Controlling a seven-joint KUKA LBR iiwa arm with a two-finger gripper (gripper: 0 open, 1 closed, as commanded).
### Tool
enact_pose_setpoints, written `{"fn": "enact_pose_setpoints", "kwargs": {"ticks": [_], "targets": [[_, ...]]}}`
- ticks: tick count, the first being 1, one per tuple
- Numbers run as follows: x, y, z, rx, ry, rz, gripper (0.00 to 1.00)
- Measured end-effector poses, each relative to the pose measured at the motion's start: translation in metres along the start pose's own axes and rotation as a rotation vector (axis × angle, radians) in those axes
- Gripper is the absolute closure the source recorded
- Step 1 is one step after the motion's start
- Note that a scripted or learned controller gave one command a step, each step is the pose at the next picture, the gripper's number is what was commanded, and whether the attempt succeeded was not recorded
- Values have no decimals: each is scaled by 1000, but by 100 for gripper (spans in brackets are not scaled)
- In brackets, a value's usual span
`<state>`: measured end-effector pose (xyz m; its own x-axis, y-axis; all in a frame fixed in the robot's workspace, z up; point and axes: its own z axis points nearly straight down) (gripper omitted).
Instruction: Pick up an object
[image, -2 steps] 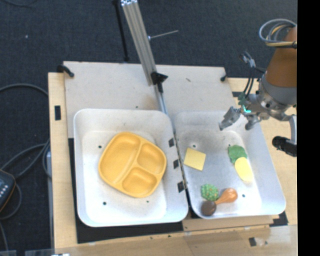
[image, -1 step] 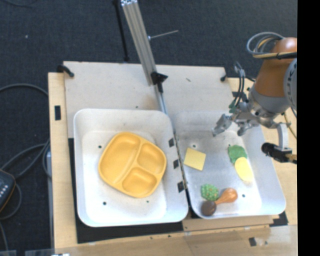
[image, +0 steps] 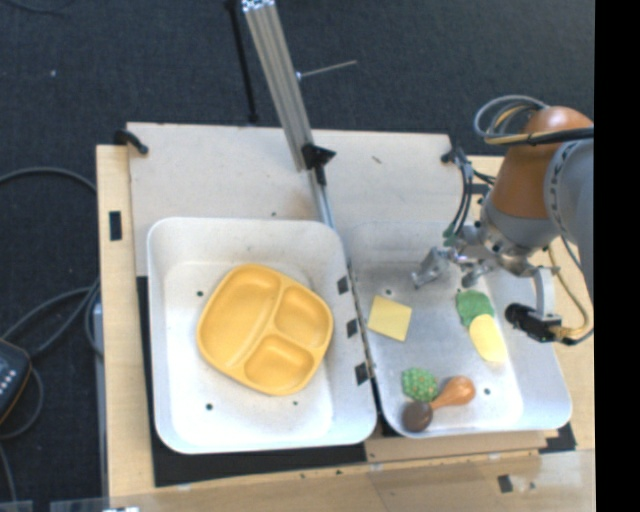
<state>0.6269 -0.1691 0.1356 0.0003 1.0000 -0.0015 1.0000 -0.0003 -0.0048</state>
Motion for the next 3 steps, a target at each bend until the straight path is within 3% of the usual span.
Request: {"fn": "enact_pose_setpoints", "kwargs": {"ticks": [1, 2, 3], "targets": [[-1, 0, 37, -2, 0, 0, 0], [-2, 1, 22, -10, -1, 2, 100], [-3, -6, -25, -10, 0, 2, 100]]}}
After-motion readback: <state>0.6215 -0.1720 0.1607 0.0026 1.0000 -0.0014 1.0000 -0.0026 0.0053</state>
